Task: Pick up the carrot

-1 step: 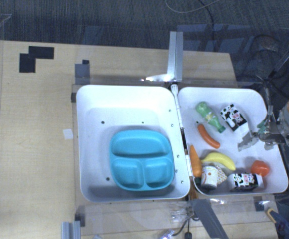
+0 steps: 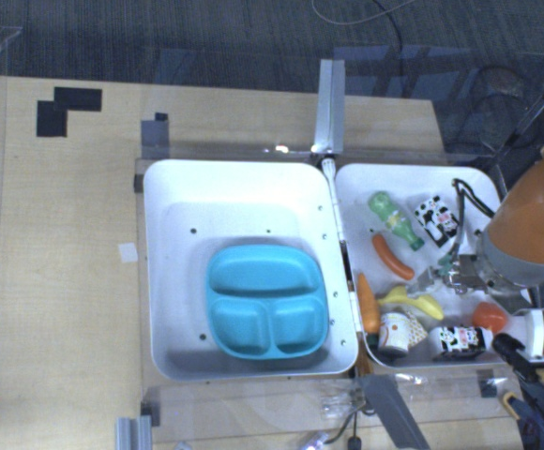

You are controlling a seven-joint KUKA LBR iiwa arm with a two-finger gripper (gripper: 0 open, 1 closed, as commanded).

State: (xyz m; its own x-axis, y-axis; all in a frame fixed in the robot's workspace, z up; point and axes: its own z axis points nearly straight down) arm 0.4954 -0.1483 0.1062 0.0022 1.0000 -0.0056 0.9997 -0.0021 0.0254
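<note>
One arm: grey body with an orange band [image 2: 535, 209], reaching in from the right edge over the right bin.
Tool [image 2: 448, 272]: low over the right bin's middle, a cluster of metal parts and black cables; whether it is apart or together cannot be told from this slant, and nothing can be made out in its grip.
Banana [image 2: 413, 300]: yellow, lying just left of and below the tool, tip nearly at it.
Sausage [image 2: 392, 256]: red-orange, slanted, left of the tool, above the banana.
Green bottle [image 2: 393, 217]: lying tilted toward the back of the bin, above the sausage.
Cow-print item [image 2: 436, 218]: black and white, just right of the green bottle, behind the tool.
Tomato [image 2: 491, 317]: red, round, right of and below the tool, near the bin's right side.
Second cow-print item [image 2: 459, 340]: at the front wall, left of the tomato.
Cup [image 2: 396, 332]: white, patterned, at the front, beside the carrot's lower end.
Carrot [image 2: 368, 304]: orange, lying lengthwise along the right bin's left wall, well apart from the tool, with the banana between.
Right bin [image 2: 352, 190]: white, shallow, holds all the small items.
Left bin [image 2: 173, 251]: white, touching the right bin along the divider.
Blue tray [image 2: 267, 300]: three compartments, lying in the left bin toward its front.
Bench [image 2: 56, 279]: pale wood, black marks at the far left.
</note>
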